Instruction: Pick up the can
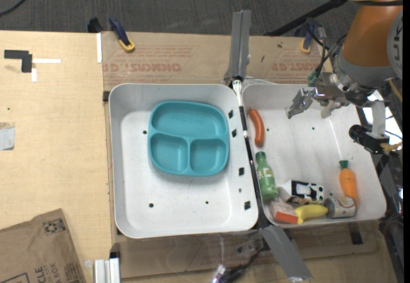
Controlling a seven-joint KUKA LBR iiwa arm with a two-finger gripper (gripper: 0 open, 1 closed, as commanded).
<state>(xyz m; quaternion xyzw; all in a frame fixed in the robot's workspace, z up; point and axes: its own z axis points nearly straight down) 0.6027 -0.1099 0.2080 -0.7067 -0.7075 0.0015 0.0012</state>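
The can [343,207] is a small silver tin lying on its side in the front right corner of the right bin [320,141], next to a yellow banana [312,212]. My gripper [312,107] hangs over the back of the same bin, far behind the can, and stands open with nothing between its fingers. The grey arm with its orange band reaches in from the upper right.
In the right bin also lie a red sausage [257,127], a green bottle [265,175], a black-and-white box [307,191] and a carrot [347,183] just behind the can. A teal divided plate [189,138] sits in the left bin [128,185].
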